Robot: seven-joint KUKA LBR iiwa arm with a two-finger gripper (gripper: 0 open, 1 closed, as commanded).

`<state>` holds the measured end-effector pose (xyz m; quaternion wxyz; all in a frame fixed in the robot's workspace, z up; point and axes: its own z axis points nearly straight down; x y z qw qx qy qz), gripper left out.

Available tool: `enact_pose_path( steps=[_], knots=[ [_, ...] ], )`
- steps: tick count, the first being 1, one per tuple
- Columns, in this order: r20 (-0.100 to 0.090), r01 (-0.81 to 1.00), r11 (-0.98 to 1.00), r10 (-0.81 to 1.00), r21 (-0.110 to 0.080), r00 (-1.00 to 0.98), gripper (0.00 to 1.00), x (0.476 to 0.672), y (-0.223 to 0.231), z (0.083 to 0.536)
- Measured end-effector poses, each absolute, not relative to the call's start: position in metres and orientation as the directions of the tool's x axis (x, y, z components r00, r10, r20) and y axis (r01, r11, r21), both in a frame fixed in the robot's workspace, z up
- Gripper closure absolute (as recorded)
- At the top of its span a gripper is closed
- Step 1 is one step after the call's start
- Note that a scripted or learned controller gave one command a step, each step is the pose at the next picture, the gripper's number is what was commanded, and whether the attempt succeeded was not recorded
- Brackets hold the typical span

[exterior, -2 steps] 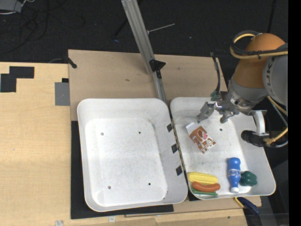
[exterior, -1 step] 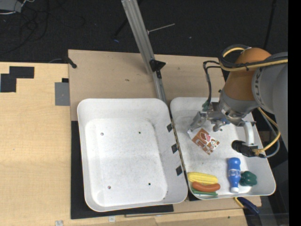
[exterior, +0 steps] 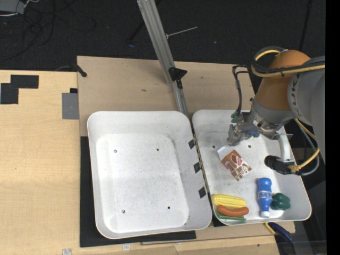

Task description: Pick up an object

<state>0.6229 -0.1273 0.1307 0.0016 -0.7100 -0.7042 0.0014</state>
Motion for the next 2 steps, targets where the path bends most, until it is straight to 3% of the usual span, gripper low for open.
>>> enact_pose_path(
  steps=[2],
  knots=[
    [-0.001,1.000,-0.003,1.000,0.004,0.003,1.00,0.626,-0.136,0.244]
  ],
)
